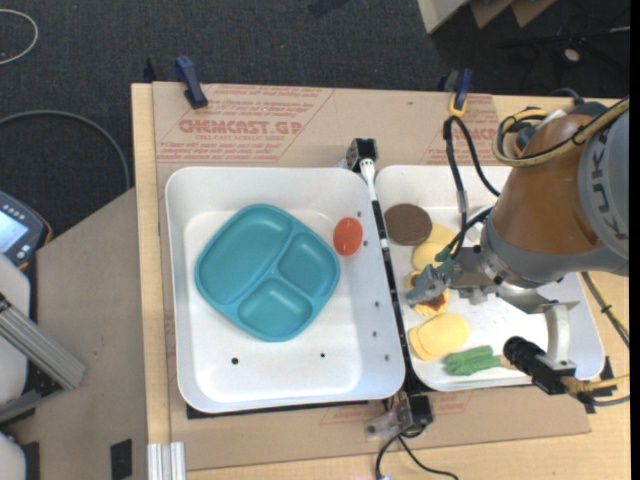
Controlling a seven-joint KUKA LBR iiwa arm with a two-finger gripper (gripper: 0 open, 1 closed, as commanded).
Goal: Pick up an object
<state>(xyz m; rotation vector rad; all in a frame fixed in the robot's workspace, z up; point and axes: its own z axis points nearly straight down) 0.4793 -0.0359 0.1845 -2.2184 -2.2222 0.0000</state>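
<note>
Looking down on the worktop (250,118), you find two white bins side by side. The left bin (180,298) holds a teal divided plate (267,283) lying flat, with a red-orange ball (347,235) just beside its upper right edge.

The right bin (490,320) holds the loose items closest to the tool. A brown disc (407,223) lies at its upper left. An upper yellow piece (432,249) lies just below the disc, a lower yellow piece (440,336) sits further down the frame, and a green item (468,360) touches that piece's lower right.

The arm (550,208) reaches in from the right of the frame. Its gripper (428,286) sits low over the left part of the right bin, between the two yellow pieces. You cannot tell whether the jaws are spread or pressed together, and nothing is visibly held between them.
</note>
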